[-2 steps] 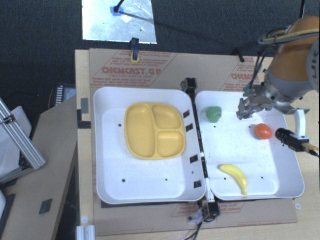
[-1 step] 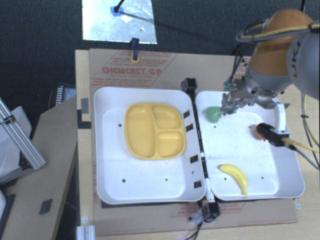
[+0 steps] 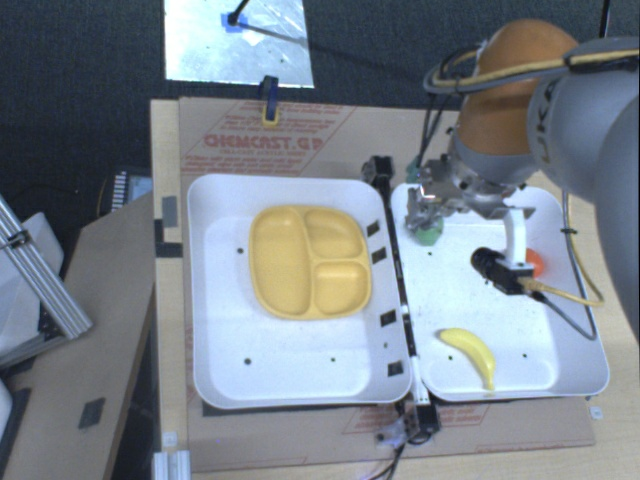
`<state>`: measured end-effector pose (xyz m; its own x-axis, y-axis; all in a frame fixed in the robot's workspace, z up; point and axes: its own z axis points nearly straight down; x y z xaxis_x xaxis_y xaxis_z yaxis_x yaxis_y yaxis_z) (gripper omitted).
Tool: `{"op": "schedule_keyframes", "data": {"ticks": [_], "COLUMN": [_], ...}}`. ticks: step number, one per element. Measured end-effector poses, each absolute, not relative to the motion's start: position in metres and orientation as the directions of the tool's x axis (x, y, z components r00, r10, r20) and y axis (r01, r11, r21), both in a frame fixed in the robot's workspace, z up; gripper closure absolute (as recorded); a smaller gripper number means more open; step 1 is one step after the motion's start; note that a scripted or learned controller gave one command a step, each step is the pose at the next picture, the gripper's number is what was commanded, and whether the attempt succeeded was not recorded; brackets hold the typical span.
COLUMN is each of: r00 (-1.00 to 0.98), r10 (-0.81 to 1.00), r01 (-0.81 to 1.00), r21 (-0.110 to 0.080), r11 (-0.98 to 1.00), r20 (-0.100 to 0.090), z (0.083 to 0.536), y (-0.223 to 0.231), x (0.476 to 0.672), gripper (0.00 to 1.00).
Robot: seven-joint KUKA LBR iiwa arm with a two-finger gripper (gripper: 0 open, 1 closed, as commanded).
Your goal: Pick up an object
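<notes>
My gripper [image 3: 424, 208] hangs low over the back left corner of the right bin [image 3: 572, 360]. A small green object [image 3: 429, 233] lies right under and in front of it, partly covered by the gripper body. I cannot tell whether it touches the gripper. A yellow banana [image 3: 472, 352] lies near the bin's front edge. A small orange object [image 3: 536, 263] peeks out at the right, half hidden by a white bracket on the arm.
The left bin [image 3: 215, 303] holds a yellow divided plate [image 3: 308, 261]. A black cylinder with a yellow cable [image 3: 498, 269] hangs from the arm over the right bin's middle. The raised divider [image 3: 395, 278] runs between the bins.
</notes>
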<state>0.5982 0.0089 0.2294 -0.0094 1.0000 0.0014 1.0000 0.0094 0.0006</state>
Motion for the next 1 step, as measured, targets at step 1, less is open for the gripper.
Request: {"op": "schedule_keyframes", "data": {"ticks": [1], "r00": [-0.011], "r10": [1.0], "r01": [1.0], "r21": [0.002], "r11": [0.011], "r20": [0.003], "z": [0.2378], "y": [0.0678], "x": [0.6], "gripper": [1.0]}}
